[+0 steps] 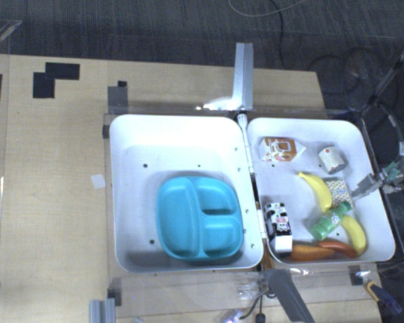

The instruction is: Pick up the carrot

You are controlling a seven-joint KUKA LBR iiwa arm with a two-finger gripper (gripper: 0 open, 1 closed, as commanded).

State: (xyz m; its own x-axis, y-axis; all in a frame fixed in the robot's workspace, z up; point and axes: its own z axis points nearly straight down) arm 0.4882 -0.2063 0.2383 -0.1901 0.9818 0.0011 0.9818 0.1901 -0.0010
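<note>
The carrot (316,249) lies flat along the near wall of the right bin (363,136), its orange length running left to right, with a reddish piece at its right end close to the lower tip of a banana (354,233). Its left end sits just beside a small black-and-white carton (278,221) that rests against the divider between the two bins.

The pincer (363,187) reaches in from the right edge, over the right wall of that bin, its tip near the middle of the bin's right side. It is well apart from the carrot, which lies nearer the camera and to the left of it. Whether the pincer is released or clenched cannot be told; it is too small and blurred.

Between the pincer and the carrot lie a green bottle (329,222) tilted on its side, a second banana (317,188) and a patterned scrap beside it. Farther back in the same bin are an orange-and-white packet (280,149) and a small white cup-like item (331,159).

The left bin (131,153) holds a blue divided plate (198,215). Both bins rest on a pale wooden worktop (47,200).
</note>
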